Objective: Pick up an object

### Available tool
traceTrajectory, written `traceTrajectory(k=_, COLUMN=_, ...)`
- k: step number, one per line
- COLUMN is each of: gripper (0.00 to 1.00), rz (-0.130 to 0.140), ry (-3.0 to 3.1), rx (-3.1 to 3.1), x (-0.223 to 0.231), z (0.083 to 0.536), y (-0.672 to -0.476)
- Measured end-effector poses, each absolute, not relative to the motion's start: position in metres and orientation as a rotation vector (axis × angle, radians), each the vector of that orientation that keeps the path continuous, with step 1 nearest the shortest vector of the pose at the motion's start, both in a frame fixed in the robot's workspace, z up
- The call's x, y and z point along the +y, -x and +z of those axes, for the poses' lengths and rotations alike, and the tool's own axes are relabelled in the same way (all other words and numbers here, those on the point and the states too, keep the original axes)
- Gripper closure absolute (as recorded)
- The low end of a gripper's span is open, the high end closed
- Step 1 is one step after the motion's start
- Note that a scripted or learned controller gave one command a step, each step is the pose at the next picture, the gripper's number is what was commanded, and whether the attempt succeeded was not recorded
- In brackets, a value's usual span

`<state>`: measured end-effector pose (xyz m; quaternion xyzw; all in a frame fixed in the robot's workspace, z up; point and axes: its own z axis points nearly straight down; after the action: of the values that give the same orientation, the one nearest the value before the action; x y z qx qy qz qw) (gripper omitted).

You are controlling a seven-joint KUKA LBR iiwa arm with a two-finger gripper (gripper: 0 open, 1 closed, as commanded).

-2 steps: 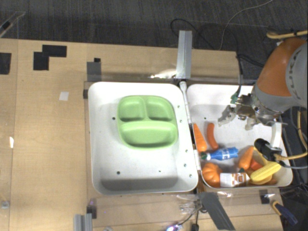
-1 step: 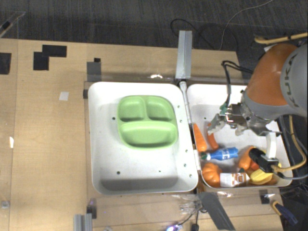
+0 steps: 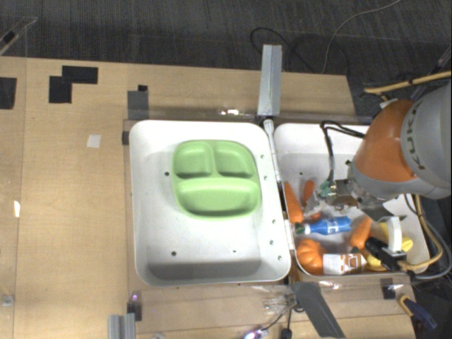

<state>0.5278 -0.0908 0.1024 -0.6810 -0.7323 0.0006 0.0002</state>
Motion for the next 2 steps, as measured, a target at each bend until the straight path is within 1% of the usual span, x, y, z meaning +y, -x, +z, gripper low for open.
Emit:
traceTrajectory(k=1, gripper=0.0, rz=-0.003, ry=1.88, rx=-2.52, x=-0.06, z=0.184, y=-0.515)
traceTrajectory(k=2, gripper=0.0, rz=-0.01, ry=1.989, rx=-2.446, x=-0.107, z=0.089, y=-0.537)
